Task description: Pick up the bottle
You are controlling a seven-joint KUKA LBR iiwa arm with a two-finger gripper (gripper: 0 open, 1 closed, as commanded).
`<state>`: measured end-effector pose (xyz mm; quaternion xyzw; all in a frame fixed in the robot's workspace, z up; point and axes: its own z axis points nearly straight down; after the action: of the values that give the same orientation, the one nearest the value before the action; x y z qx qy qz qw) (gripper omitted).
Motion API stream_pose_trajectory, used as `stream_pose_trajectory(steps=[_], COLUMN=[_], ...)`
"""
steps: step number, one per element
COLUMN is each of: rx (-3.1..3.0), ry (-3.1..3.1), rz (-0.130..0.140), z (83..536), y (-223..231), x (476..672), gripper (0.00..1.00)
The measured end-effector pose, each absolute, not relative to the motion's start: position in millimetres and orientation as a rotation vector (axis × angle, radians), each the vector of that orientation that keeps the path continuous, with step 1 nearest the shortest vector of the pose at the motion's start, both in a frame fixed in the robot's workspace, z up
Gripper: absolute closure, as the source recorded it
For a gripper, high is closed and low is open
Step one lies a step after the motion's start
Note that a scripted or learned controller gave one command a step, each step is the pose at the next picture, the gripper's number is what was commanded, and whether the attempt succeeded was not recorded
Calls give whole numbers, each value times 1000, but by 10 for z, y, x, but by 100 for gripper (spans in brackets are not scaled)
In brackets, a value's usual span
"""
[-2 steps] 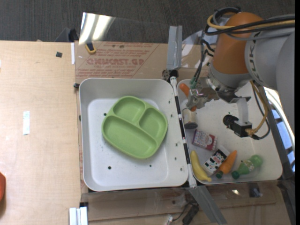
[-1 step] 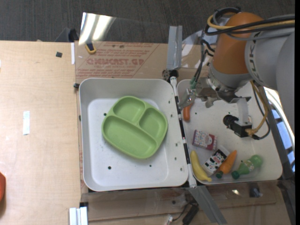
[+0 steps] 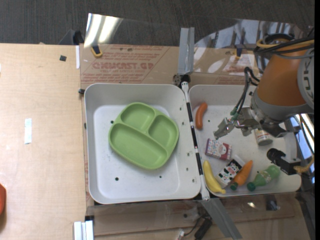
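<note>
The gripper hangs over the middle of the right bin, its jaws apart and nothing between them. Just below it lies a pink box; to its left, near the wall between the bins, a sausage. Further down lie a cow-print carton, a carrot touching it, and a banana along the bin's near left corner. The bottle, green and lying on its side, sits at the bin's near right, well apart from the gripper. A small jar shows under the wrist. In the left bin rests a green plate. By my reading nothing of the task is done yet: the approach to the bottle, the grasp and the lift all remain
</note>
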<state>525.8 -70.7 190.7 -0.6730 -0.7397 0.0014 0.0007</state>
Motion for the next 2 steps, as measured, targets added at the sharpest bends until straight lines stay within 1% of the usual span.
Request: stream_pose_trajectory(steps=[1,2], rx=[-2097,-2099], ry=[-2342,-2335], rz=[3,2], z=[2324,2004], y=[-2231,-1981], x=[5585,4775], gripper=[0,0])
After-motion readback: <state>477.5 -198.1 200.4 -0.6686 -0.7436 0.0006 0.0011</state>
